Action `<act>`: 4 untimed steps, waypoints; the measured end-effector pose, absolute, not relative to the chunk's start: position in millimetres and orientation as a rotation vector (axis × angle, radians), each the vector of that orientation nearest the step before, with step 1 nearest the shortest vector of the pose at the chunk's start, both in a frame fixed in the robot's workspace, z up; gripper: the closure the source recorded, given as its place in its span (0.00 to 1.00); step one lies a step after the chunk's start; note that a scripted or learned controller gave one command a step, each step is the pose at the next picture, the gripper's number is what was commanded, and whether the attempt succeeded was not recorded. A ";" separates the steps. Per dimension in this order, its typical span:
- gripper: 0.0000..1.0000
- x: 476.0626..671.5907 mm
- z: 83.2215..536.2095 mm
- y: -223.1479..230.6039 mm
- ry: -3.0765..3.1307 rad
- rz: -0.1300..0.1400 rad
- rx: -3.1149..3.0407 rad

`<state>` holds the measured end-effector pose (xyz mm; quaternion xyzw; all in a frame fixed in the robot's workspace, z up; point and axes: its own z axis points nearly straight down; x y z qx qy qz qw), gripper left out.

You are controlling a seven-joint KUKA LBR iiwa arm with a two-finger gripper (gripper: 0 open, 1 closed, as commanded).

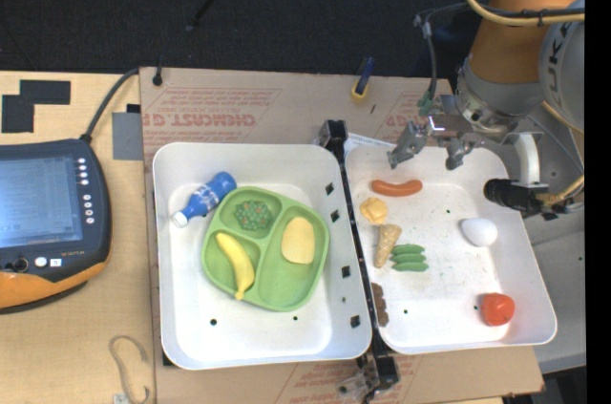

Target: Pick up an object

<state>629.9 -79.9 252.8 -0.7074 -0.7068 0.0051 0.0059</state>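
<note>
Overhead light, even and fairly bright; both white bins (434, 340) near blown out, floor detail washed; soft short shadows under items, e.g. beneath the green plate (266, 297); back of scene above the bench dark, cables barely legible; overall focus soft, grain visible; orange arm band (520, 20) shows a mild sheen; tablet screen (38, 199) pale with glare.

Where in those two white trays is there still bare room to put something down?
In the right bin, between the egg, tomato and green pods. In the left bin, the strip below the green plate. Crowded: around the sausage and divider.
</note>
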 end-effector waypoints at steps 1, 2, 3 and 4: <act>0.00 631.7 261.1 -79.9 -2.221 0.003 -2.219; 0.00 627.8 216.8 -76.1 -2.219 0.008 -2.216; 0.00 617.8 160.6 -79.4 -2.217 0.009 -2.216; 0.00 614.9 116.6 -80.6 -2.218 0.007 -2.217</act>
